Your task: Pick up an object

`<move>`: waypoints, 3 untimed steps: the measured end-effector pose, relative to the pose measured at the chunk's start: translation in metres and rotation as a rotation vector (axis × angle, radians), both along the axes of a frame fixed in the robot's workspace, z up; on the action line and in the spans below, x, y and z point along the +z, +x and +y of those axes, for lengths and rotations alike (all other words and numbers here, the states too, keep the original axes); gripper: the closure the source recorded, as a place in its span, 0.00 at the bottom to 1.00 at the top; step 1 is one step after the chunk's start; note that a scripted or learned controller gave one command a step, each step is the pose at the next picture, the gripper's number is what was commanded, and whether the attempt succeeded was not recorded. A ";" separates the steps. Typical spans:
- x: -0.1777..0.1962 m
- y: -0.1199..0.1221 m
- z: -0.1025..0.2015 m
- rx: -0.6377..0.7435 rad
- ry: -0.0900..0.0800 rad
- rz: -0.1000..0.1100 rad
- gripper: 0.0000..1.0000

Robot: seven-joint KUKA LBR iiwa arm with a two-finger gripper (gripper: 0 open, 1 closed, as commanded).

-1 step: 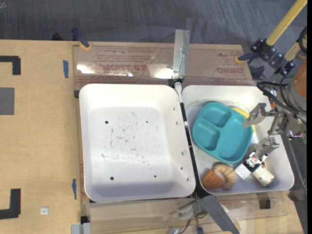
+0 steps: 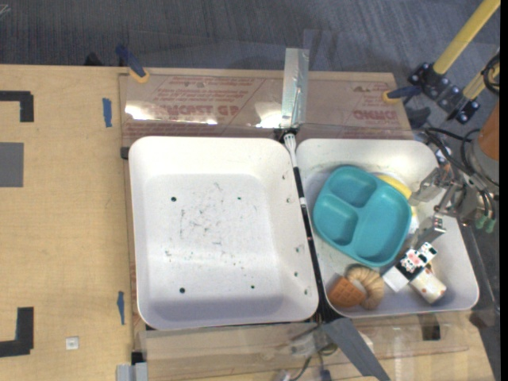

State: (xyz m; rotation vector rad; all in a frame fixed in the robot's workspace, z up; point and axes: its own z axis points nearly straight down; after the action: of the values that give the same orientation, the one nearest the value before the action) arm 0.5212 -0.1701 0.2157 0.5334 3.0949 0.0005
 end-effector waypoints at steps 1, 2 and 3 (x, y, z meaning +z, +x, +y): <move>-0.110 0.023 0.000 0.264 -0.003 -0.010 0.00; -0.099 0.025 0.001 0.266 -0.006 -0.016 1.00; -0.104 0.027 0.048 -0.122 -0.002 -0.004 1.00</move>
State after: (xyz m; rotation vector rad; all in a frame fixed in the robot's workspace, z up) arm 0.5483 -0.1220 0.1119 0.7201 3.0522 -0.0016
